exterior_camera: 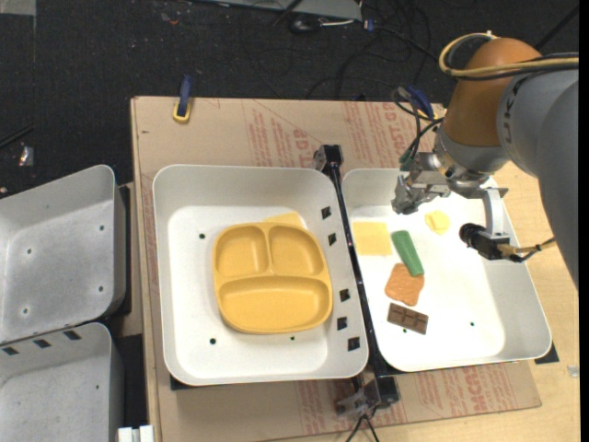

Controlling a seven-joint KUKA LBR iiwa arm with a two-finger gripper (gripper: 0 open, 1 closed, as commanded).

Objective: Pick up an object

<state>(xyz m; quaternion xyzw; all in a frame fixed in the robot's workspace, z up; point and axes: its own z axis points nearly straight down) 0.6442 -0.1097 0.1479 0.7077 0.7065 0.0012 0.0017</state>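
Bench (239, 122): cardboard-topped, two white bins (175, 247) side by side, dark cabled floor behind. Gripper (411, 194) over right bin's far edge; finger state unclear.

Fixed overhead camera, slanted down on both bins (175, 247)

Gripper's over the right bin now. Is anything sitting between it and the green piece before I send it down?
Nothing visible blocks it. The gripper hangs above the right bin's upper part, and the green piece lies below it on the floor, its top uncovered. The pale yellow slice and orange piece crowd its sides.
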